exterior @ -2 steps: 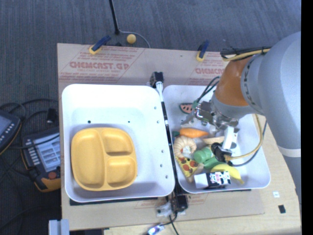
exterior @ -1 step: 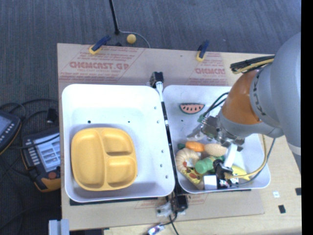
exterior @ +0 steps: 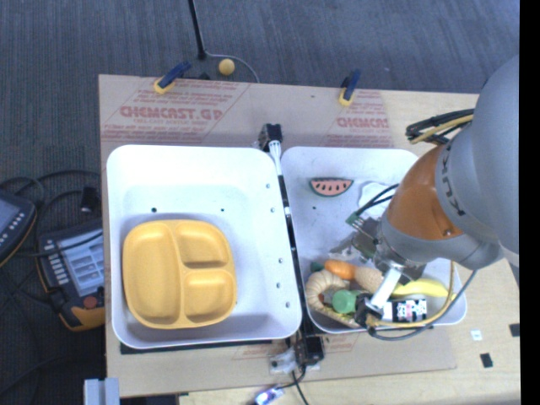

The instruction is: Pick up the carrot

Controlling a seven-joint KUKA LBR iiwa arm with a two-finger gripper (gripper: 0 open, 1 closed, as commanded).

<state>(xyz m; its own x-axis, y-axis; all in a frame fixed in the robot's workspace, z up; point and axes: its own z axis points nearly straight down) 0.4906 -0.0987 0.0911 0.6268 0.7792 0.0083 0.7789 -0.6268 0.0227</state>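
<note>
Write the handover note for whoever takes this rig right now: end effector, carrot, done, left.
End effector: low in the right white bin, over the cluster of toy food at its near side; its grip state cannot be read from this view.
Small orange carrot: lying in the right bin among the pile, just left of the end effector, next to a beige ring-shaped pastry and a green toy piece.
Done: arm is down at the pile.
Left: grasp the carrot and lift it; not visibly held.

Carrot (exterior: 340, 269) perhaps half hidden
</note>
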